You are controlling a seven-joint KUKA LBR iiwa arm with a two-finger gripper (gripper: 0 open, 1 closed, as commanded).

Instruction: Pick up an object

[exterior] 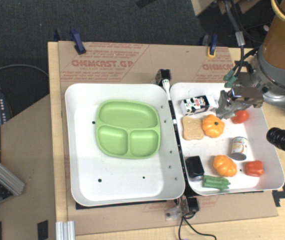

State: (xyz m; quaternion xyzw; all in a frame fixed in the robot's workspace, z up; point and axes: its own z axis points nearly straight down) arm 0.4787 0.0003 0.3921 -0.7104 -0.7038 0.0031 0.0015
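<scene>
One fixed camera looks down at a slant from above the bench [107, 59], both bins [82, 184] fully framed; arm [282, 49] enters at 2 o'clock.

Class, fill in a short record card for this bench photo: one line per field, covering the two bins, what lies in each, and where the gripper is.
left bin: holds a green divided plate
right bin: toast, two small orange pumpkins, a can, a red pepper, a green vegetable, a black block, a black-and-white toy
gripper: over the right bin's far side, beside a red item
gripper fingers: cannot tell
</scene>
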